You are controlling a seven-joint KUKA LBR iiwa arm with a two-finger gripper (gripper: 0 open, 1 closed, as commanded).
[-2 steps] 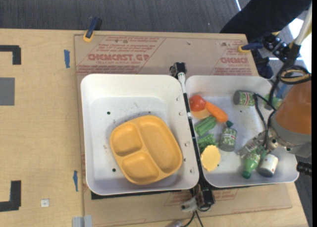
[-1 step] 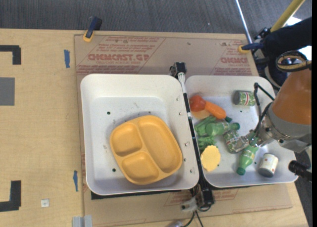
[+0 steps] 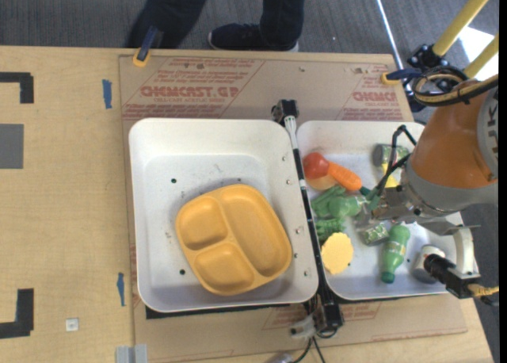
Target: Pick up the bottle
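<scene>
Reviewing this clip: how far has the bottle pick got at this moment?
Done: the arm has reached into the right bin, with the hand low among the toys. In hand: nothing visibly gripped. The green bottle lies on the bin floor beside the hand, near the yellow disc. Left: grasping and lifting it.

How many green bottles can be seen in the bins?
1. The green bottle lies in the right bin, near its front right corner, beside the yellow disc and just below the arm. The arm covers part of that bin, so another could be hidden.
</scene>
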